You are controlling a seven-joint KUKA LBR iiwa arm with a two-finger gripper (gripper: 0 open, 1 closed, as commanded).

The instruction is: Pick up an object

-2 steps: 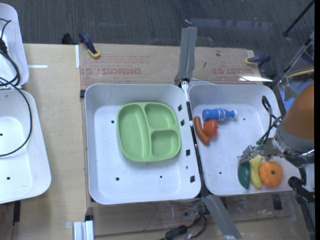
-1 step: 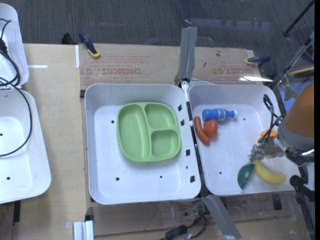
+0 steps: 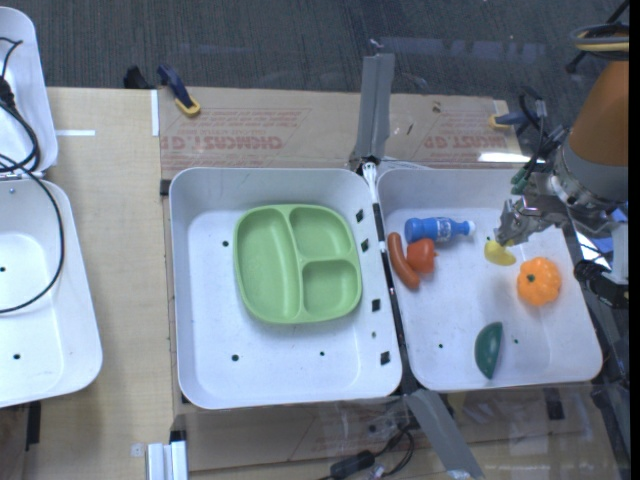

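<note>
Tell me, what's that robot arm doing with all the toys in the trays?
The robot arm reaches in from the right, and its gripper sits low over the right bin, right at a small yellow toy. It looks like it is trying to pick that one up. An orange pumpkin, a blue bottle, a red and orange toy and a dark green piece lie around it. The left bin holds a green divided plate.
</note>
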